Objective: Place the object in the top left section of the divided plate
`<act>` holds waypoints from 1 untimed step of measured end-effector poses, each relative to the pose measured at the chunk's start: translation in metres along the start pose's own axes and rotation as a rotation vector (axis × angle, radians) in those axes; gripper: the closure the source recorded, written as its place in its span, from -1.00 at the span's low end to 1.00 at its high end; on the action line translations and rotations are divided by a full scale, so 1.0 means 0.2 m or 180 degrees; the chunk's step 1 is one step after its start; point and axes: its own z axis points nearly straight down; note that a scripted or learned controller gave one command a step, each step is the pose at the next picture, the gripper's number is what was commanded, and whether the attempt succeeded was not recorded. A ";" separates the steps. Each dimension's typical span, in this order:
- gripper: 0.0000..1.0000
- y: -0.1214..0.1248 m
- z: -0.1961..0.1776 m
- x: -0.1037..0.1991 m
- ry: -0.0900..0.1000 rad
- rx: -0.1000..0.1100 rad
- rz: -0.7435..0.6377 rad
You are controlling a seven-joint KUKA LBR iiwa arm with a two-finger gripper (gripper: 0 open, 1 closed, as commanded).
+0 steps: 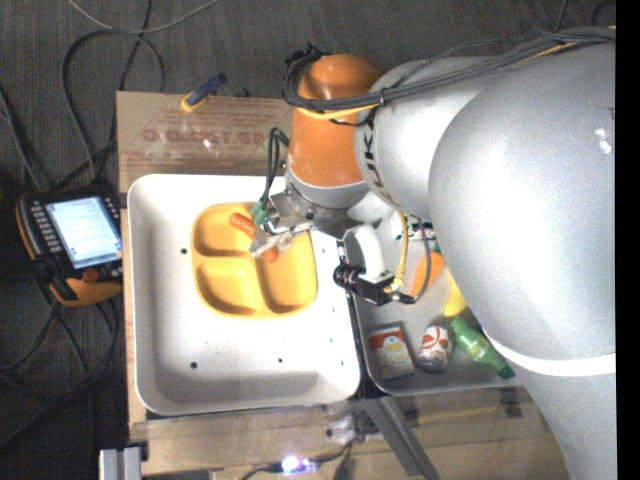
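Hovering gripper point(268, 240) over divided plate point(253, 260); finger state unreadable. Orange object point(243, 224) looks light, smooth; grasp mid-length.

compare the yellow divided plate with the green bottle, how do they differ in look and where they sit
The divided plate is yellow, wide and flat, split into sections; the green bottle is narrow and elongated. The plate sits in the left white bin, while the bottle lies on its side in the right bin beside a small can and a carton. The gripper hangs over the plate, away from the bottle. Both look like plastic toy kitchenware.
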 end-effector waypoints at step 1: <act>1.00 0.13 0.00 -0.09 -0.0007 -0.0006 -0.0335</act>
